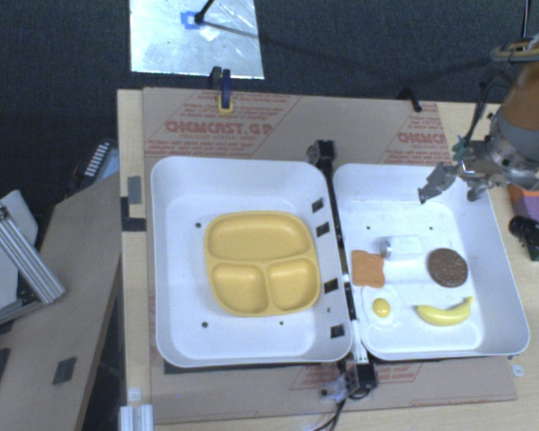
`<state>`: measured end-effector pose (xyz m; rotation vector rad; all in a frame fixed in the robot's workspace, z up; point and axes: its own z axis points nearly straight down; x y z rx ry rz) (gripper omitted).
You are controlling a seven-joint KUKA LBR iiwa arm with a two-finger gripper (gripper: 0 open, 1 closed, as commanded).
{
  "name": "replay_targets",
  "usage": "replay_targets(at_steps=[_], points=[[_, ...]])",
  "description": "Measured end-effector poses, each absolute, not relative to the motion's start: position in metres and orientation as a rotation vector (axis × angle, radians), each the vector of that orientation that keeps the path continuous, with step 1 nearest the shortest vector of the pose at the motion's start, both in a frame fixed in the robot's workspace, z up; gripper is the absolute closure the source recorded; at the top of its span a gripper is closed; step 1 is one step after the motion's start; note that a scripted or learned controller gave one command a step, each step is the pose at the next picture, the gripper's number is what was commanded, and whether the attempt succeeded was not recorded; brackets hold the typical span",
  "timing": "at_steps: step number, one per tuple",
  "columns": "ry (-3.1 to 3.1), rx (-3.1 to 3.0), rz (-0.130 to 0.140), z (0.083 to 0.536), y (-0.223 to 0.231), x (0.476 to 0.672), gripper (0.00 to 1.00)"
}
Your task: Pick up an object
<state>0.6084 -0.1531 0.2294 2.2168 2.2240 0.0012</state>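
Note:
The right bin (494, 232) holds an orange slice (368, 268), a brown round patty (447, 267), a yellow banana (445, 312), a fried egg (382, 309) and a small white piece (401, 245). My gripper (452, 189) hangs over the bin's far right corner, well above and behind these items. Its two dark fingers (429, 188) are spread apart with nothing between them. The arm's orange band (530, 106) and grey wrist come in from the right.
The left bin (175, 241) carries a yellow three-compartment plate (256, 263). A black divider with clips (332, 241) runs between the bins. A dark object (532, 236) lies on the bench just right of the right bin.

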Motion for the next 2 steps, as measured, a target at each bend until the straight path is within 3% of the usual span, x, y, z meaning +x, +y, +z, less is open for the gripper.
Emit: replay_targets(at_steps=[2], points=[[2.224, 2.221, -0.002, 0.127, -0.159, 0.609, 0.0]])
